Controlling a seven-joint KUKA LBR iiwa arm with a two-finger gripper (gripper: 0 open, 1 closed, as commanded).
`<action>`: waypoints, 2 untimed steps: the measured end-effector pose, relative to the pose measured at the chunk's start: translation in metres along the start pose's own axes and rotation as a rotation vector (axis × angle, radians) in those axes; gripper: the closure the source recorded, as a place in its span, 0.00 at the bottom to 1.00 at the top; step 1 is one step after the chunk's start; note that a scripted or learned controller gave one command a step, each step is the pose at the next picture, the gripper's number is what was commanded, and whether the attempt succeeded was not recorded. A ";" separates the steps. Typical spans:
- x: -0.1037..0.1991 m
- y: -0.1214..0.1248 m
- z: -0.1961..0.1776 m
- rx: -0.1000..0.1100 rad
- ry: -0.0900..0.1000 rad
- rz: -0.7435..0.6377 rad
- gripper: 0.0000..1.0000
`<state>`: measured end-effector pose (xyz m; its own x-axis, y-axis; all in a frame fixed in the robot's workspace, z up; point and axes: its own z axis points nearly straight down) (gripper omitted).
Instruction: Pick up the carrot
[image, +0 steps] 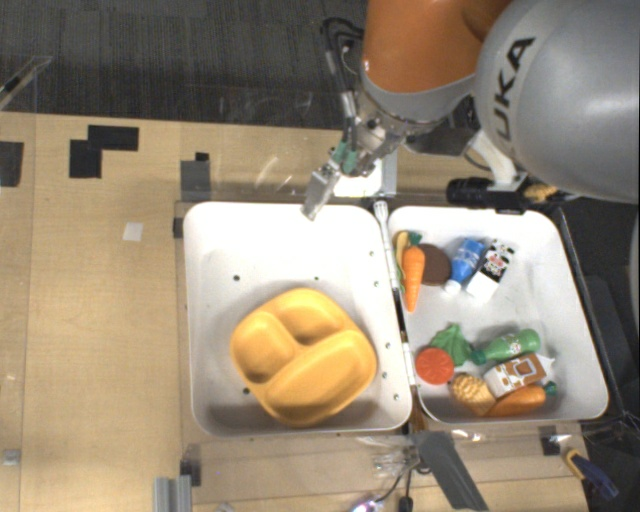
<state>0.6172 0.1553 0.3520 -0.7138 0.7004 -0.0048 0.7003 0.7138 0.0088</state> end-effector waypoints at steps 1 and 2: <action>0.039 0.019 0.187 0.003 0.004 -0.079 0.00; -0.003 0.053 0.097 -0.001 0.000 -0.157 0.00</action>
<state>0.6572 0.1910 0.2555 -0.8146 0.5800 -0.0059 0.5799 0.8146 0.0087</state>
